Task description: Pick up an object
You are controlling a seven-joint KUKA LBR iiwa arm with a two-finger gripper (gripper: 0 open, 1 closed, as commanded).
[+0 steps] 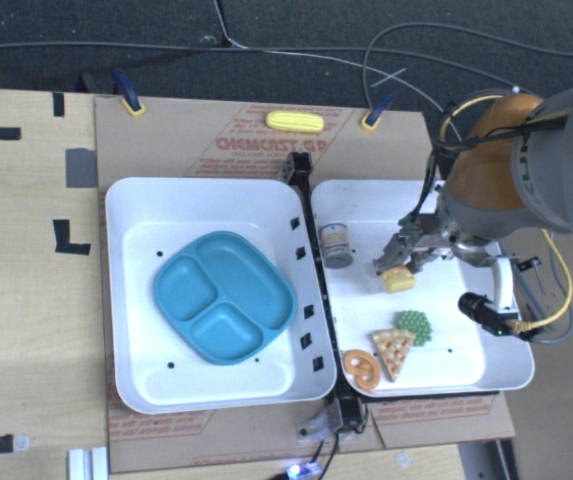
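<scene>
**Two bins side by side, food pieces on the right**

On the desk [26, 298] lies a cardboard sheet [216, 138], and on it two bins touch along a central divider. The left bin [131, 208] holds a sectioned tray [224, 295] near its middle. In the right bin [501, 368], a small can [336, 245] lies close to the divider at the far side. To its right sits a small block [399, 280], directly under the tool [398, 258]. Nearer the front edge are a green cluster [413, 325], a pizza slice [393, 349] just beside it, and a pretzel [361, 369] touching the slice's left. Behind both bins, a corn cob [294, 122] rests on the cardboard between two clamps [127, 93].
</scene>
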